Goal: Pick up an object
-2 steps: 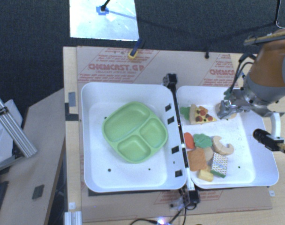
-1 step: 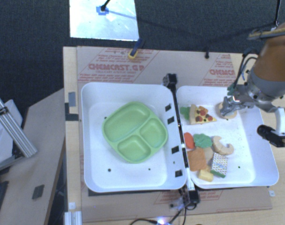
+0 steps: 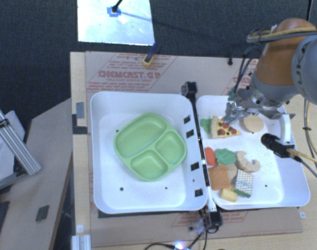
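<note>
My gripper (image 3: 231,113) hangs over the far part of the right bin (image 3: 296,184), just above a toy pizza slice (image 3: 222,128) with red dots. A small green leafy piece (image 3: 205,124) lies to the left of the slice. A pale round disc (image 3: 253,124) sits to the right of the gripper, partly under the wrist. Nothing is visibly held.
Nearer the front of the right bin lie an orange-red piece (image 3: 210,156), a green leaf (image 3: 226,155), a tan curved piece (image 3: 247,163), an orange slab (image 3: 219,177), a yellow block (image 3: 229,194) and a patterned box (image 3: 244,183). The left bin (image 3: 104,191) holds a green divided plate (image 3: 149,146).
</note>
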`<state>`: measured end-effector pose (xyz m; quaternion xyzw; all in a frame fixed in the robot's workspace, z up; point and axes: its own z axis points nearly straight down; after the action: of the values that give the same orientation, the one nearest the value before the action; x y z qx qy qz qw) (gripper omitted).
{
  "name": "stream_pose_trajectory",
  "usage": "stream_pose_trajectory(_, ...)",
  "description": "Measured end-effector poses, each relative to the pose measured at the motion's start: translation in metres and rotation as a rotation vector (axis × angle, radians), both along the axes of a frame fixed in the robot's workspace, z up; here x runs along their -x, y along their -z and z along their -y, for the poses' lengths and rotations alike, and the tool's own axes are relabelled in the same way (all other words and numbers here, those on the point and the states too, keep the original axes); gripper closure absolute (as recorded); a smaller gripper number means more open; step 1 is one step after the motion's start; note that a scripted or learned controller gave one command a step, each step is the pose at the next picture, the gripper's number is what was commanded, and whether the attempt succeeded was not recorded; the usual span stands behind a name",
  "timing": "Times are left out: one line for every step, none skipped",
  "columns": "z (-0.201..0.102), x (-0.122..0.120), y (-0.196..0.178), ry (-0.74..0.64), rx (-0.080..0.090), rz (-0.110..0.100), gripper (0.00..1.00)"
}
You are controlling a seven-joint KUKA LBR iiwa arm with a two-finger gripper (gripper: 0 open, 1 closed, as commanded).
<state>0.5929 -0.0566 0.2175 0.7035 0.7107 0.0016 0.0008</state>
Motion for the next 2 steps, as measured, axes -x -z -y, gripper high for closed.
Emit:
stream_pose_trajectory(-0.033,-0.004,-0.018,0.001,0.000,0.000,1.00)
stream_pose_trajectory(-0.020,-0.003,-0.011,0.010,0.002,-0.002,1.00)
